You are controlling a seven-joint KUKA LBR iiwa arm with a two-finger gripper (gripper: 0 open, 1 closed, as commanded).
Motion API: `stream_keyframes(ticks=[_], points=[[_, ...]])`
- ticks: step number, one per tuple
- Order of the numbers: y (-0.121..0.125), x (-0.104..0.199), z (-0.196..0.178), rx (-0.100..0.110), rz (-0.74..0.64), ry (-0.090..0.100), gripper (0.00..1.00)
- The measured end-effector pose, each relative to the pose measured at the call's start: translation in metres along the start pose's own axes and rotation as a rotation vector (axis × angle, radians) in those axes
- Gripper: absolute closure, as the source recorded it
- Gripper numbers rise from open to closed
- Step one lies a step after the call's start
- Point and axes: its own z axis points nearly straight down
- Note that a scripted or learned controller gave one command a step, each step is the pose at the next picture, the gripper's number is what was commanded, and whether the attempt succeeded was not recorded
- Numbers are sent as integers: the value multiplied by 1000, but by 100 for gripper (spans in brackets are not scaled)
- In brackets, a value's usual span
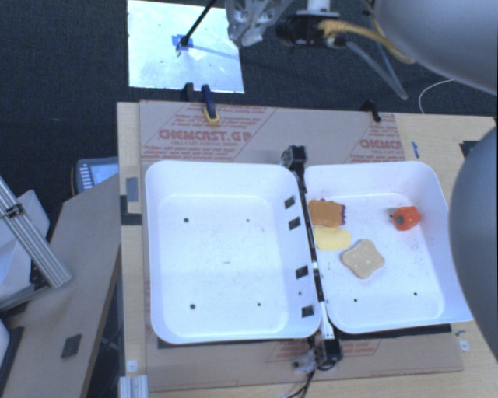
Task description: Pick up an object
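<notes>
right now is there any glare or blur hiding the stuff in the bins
Camera view: even light, no harsh glare on the white bins; the toast piece, yellow slice and orange-red toy look soft but readable; the arm close to the lens is blurred.

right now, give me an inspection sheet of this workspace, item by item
surface: bench with a printed board under two white bins, left bin and right bin, joined by black clips down the middle
job's things: all in the right bin: orange-brown piece, yellow piece just below it, tan toast-shaped piece, red-orange piece apart near the right wall
clutter: yellow-tipped clamp on the bench's far edge
gripper: gripper high above the bench's far side, holding nothing seen; fingers unclear
cables: yellow cable at the wrist; white cord at far right
surroundings: dark floor, shiny metal sheet, aluminium rail at left
</notes>
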Motion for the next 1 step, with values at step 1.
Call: stream_keyframes(ticks=[1], points=[[0, 0, 1, 1, 0, 0, 0]])
